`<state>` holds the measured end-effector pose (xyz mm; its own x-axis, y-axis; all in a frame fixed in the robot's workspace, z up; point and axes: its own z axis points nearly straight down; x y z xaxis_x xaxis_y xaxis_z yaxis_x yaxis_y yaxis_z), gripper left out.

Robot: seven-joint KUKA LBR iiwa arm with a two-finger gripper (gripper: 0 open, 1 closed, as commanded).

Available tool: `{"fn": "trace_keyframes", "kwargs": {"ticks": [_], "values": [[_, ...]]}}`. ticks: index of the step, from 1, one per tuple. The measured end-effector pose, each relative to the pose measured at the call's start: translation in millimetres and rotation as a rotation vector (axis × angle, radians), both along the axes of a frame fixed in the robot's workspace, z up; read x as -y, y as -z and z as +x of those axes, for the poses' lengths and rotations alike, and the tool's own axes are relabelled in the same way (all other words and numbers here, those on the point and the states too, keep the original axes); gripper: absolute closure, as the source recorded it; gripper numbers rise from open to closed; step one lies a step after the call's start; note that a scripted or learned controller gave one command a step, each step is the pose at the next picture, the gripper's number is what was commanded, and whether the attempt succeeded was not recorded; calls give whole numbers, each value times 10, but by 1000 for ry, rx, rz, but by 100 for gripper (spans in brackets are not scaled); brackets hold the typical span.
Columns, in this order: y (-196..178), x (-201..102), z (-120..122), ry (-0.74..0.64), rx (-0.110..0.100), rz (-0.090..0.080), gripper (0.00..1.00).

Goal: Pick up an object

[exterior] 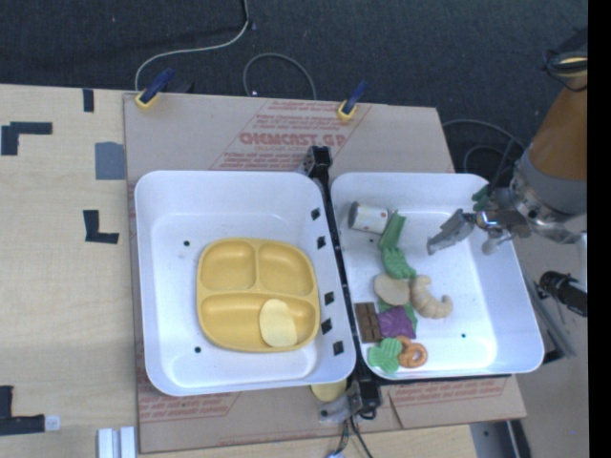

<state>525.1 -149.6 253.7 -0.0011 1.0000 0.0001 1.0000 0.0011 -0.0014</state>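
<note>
The right bin (496,337) holds a loose pile of toy food. A white cylinder with a red end (368,218) lies at the back, and a green piece (393,246) lies beside it. Below these lie a beige round piece (390,289), a cream croissant shape (432,301), a brown chocolate bar (368,321), a purple piece (397,322), a green leaf (387,355) and an orange pretzel (413,355). My gripper (472,233) hangs over the bin's right part, open, with nothing between its fingers, to the right of the pile.
The left bin (162,256) holds a yellow divided plate (256,294) with a pale yellow disc (279,324) in its front compartment. A black divider (329,256) joins the bins. A cardboard sheet (286,136) lies under both, and cables trail behind it.
</note>
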Motion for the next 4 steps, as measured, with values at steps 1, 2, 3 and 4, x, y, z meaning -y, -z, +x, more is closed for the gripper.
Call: {"fn": "trace_keyframes", "kwargs": {"ticks": [1,2,3,4], "values": [[1373,-408,278,-3,-6,2,0],[1703,-536,605,-2,1,-1,0],[1571,-517,609,1,6,-4,100],[641,-1190,347,-7,6,3,100]]}}
